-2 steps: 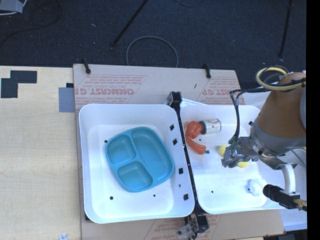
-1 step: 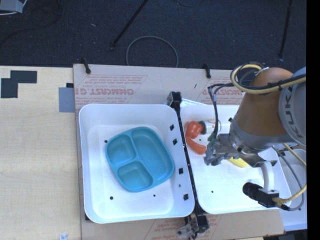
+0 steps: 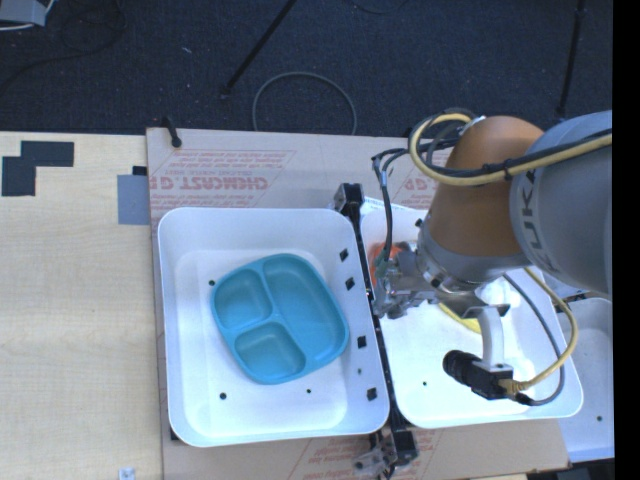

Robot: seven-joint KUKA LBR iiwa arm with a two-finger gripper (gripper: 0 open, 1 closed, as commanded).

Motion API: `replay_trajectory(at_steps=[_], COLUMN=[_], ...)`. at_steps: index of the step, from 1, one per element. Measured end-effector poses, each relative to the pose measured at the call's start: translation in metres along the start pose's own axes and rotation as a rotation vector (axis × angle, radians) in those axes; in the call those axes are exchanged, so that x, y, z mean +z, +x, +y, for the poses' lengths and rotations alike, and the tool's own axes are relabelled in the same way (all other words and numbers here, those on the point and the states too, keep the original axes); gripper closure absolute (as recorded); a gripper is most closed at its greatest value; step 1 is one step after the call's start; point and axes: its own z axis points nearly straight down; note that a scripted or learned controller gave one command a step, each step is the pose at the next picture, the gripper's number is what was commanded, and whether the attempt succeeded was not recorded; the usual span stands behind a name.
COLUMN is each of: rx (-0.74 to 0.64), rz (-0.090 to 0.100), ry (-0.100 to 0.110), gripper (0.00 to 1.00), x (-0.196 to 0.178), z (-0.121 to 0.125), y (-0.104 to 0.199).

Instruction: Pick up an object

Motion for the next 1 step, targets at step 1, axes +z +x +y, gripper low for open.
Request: replay_trajectory(at_steps=[1], rx=[0.001], rz=[-0.001], ry=[0.002], gripper=[1.00], x=[0.0126], z=[0.0067], y=[0.0522])
